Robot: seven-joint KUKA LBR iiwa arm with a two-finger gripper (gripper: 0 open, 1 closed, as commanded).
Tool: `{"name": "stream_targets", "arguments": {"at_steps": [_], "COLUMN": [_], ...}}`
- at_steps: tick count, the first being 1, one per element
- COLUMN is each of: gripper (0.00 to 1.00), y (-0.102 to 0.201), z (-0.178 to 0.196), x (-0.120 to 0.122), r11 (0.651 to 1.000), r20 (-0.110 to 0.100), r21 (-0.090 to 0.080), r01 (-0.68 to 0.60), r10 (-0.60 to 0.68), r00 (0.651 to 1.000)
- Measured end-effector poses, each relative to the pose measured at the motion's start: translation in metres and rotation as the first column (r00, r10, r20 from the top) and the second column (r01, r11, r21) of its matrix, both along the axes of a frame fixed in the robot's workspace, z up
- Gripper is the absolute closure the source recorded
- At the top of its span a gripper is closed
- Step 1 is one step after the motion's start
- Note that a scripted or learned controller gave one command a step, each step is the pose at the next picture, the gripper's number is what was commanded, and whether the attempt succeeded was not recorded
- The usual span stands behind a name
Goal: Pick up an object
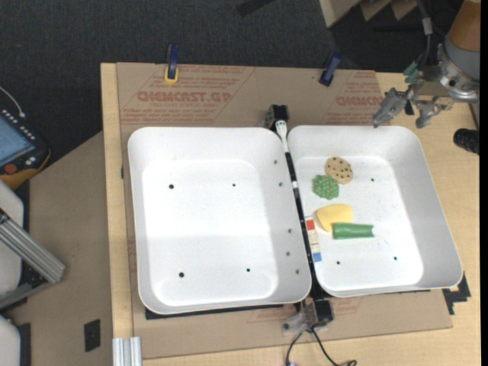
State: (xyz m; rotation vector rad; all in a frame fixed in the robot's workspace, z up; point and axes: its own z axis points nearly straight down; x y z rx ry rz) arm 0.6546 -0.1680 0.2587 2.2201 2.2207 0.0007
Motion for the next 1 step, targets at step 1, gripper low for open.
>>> {"name": "stream_targets", "arguments": {"at_steps": [1], "gripper": [0.0], "y": [0.0545], "z": [-0.1078], "x": [-0.0534], "r11": [1.0], "r20": [-0.016], "r21": [0.006], "r01": [-0.003], "r10": [0.003], "r00": [1.0]}}
